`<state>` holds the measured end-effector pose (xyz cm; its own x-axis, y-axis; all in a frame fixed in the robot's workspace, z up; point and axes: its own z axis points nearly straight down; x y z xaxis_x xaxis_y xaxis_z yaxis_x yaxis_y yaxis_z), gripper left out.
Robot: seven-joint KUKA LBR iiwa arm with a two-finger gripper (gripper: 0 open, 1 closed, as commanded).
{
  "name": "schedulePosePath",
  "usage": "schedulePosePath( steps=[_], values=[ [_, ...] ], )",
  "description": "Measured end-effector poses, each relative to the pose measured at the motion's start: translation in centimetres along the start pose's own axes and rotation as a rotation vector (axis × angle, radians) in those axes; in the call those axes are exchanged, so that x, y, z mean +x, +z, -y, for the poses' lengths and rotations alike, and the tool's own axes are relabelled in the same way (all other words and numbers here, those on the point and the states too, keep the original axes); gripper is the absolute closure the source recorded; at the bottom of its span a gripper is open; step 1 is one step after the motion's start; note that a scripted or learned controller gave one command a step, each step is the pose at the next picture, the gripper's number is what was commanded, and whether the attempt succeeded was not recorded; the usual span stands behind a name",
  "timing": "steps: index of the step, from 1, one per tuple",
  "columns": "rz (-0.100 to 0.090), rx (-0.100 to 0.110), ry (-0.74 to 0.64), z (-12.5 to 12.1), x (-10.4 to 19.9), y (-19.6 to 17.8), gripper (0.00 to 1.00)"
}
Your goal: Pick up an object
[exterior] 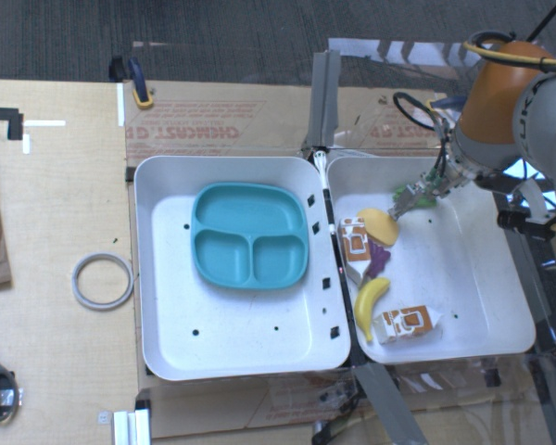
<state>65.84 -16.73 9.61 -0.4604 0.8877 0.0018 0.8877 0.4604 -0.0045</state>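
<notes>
Purple item [378, 260] half hidden under yellow piece [379, 224]

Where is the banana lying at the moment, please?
In the camera view, the banana lies in the right bin, near its left wall, just below the purple item and beside the small carton.

bins: two white ones [153, 276] [500, 332] sitting side by side;
divided plates: one, teal [250, 236];
cartons: two [355, 240] [406, 323];
bananas: one [369, 305];
tape rings: one [102, 280]
</notes>
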Motion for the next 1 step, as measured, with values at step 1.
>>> schedulePosePath(
  steps=[1],
  values=[
    [-0.006, 0.004, -0.303, 1.25, -2.06, 0.21, 0.0]
  ],
)
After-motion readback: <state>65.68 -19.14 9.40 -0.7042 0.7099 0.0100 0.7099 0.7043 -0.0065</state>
